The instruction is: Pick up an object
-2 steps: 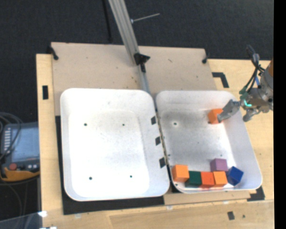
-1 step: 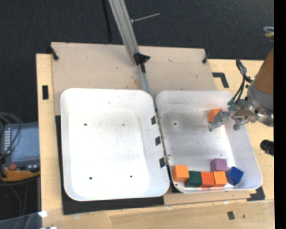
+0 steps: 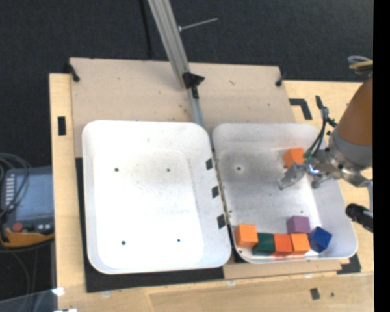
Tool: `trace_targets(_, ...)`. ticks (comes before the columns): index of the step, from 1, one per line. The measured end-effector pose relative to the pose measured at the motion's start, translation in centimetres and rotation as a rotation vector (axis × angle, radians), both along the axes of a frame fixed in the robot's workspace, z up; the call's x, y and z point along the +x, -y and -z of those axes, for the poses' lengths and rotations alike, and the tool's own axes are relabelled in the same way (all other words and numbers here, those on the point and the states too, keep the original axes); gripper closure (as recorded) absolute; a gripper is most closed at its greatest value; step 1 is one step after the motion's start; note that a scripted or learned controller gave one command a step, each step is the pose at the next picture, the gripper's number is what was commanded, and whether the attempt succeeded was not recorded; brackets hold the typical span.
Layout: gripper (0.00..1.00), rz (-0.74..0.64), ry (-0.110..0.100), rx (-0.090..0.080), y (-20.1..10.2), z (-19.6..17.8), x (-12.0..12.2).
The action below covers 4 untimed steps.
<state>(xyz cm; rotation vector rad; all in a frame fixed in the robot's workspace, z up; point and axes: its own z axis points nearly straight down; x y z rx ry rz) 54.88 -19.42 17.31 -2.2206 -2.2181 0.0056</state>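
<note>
Gripper beside lone orange block, far half of right bin

Position first: the 2-finger gripper sits low over the right-hand shallow white bin, w/ the grey arm and its orange band coming in from the right edge. Nearest candidate is the small orange cube-shaped block, lying just up and left of the fingertips in the picture, i.e. toward the bin's far side. Block and finger look touching or nearly so; can't say which. Block looks squarish, no clear long axis, so approach angle matters less than centring.

Gripper state: 2 grey fingers read as splayed apart, 1 slanting down-left, the other by the wrist. Nothing is seen between them, so no hold on anything.

Judgement: the move turns on that small offset. Fingers are beside the block, not around it, so closing here likely pinches air or nudges it away. A short shift toward the far-left looks needed before closing.

Other options sit well apart along the bin's near wall: a row of 6 blocks incl. an orange block, green block, purple block and blue block. They're packed tight, so harder to straddle.
</note>
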Motion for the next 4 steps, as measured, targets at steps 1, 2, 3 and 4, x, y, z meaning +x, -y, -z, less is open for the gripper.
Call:
trace_targets(1, 0.0, 0.001, 0.001, 0.0, -0.3, 4.8, 0.8)
trace_targets(2, 1.0, 0.009, 0.01, -0.001, -0.2, 3.4, 0.9)
trace_targets(3, 1.0, 0.01, 0.011, -0.002, 0.4, -1.1, 0.7)
trace_targets(4, 1.0, 0.004, 0.012, -0.003, 0.8, -5.5, 0.7)
